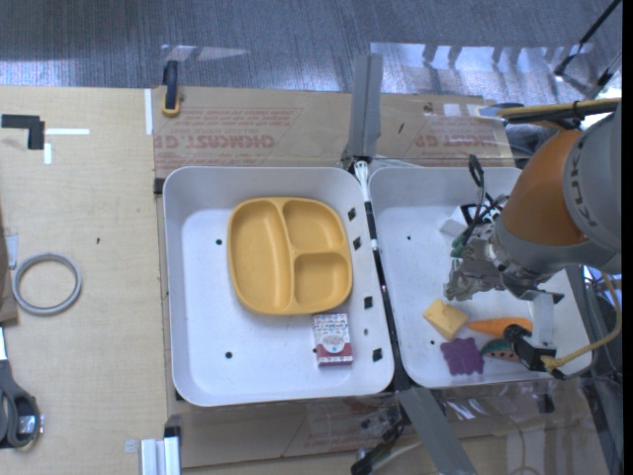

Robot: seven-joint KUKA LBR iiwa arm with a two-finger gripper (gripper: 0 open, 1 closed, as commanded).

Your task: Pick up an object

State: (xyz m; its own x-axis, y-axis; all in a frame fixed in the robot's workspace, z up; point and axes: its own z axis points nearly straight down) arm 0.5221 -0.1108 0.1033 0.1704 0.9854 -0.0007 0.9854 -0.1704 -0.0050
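My gripper (pixel 461 285) hangs low in the right bin (pixel 415 216), just above and slightly behind a yellow wedge-shaped block (pixel 445 319). A purple toy (pixel 462 356) lies at the bin's front edge. An orange carrot-like piece (pixel 499 327) and a dark green and orange item (pixel 514 344) lie to the right of the block. The grey arm with its orange band (pixel 544 201) covers the back right of this bin, and a small green and white thing (pixel 460 245) peeks out by the wrist.
In the left bin (pixel 198 344), a yellow divided plate (pixel 290 255) lies in the middle and a small red and white carton (pixel 333 339) sits near the front right corner. A grey tape ring (pixel 44 283) rests on the wooden bench at the left.
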